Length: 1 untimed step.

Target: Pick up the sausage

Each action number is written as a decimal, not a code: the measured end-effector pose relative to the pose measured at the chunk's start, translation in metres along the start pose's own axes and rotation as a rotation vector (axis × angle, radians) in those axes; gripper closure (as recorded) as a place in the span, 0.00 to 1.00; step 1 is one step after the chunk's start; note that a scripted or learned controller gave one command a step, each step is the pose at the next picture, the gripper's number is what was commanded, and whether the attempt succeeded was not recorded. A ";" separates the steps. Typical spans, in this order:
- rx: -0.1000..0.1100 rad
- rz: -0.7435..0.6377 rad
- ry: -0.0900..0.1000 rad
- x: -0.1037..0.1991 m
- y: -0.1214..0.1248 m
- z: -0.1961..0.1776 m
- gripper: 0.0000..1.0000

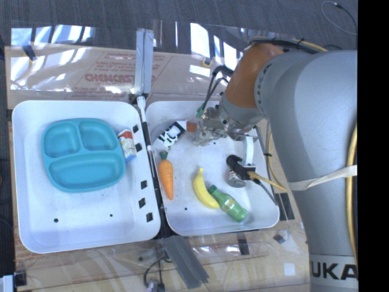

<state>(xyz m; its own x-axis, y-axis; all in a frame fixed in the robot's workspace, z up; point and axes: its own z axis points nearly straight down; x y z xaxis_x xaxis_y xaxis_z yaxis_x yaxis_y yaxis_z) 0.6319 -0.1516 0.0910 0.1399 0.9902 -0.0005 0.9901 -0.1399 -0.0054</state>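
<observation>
Dark carpet behind, clear-sheeted bench (73, 72), two white bins (24, 163), gripper (208, 132) state unclear, over right bin.

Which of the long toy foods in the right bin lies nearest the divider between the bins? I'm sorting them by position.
The orange carrot. It lies along the right bin's left edge beside the divider, while the yellow banana and green bottle lie further right, touching each other.

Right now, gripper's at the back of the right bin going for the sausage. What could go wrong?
1. The gripper hangs over a crowded back edge: the small reddish piece there, possibly the sausage, lies beside a black-and-white packet, so it may nudge or pinch the packet instead.
2. The wrist hides much of that spot, so a miss would be hard to confirm.
3. The banana and green bottle touch; a sweep could scatter them.
</observation>
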 end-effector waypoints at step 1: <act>-0.005 0.167 0.001 0.018 0.023 -0.002 0.00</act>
<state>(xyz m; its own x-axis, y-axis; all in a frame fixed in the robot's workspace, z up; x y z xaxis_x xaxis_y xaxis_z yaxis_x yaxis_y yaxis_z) 0.6570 -0.1368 0.0926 0.3021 0.9533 0.0001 0.9533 -0.3021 -0.0006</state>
